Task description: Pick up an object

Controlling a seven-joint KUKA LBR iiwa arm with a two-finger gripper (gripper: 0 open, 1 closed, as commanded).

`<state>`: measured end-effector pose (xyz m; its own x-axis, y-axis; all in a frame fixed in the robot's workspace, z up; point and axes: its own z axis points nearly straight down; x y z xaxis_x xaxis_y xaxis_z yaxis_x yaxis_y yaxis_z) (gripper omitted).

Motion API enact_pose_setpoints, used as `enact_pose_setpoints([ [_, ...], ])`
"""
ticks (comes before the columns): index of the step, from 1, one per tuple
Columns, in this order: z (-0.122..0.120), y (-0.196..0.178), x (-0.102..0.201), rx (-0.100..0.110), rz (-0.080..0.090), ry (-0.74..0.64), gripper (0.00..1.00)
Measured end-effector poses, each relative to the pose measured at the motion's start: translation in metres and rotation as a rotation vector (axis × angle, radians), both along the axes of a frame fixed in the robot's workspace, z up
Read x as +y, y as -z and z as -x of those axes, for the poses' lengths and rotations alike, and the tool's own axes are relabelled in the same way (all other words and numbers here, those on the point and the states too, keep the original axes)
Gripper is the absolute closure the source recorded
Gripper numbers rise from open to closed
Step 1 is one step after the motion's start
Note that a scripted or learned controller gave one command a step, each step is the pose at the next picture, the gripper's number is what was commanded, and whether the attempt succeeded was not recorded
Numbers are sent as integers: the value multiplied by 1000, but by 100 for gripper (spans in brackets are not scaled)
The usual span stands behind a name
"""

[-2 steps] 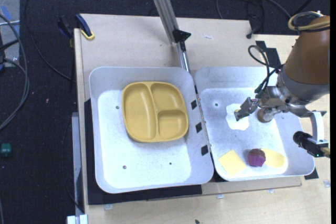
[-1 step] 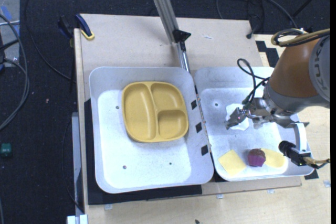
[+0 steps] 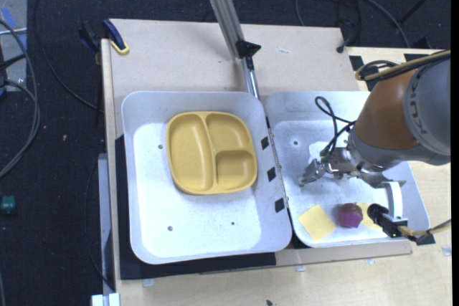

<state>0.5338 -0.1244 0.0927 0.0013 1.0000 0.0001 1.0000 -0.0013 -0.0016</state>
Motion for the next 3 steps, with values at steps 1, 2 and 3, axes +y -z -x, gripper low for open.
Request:
enact_pose_setpoints([
  [1,-1,-13,0,-4,2,1,100],
  [2,-9,-71,-3,-5,1,-3,100],
  [3,-7,-131,-1,-3,1,-4,100],
])
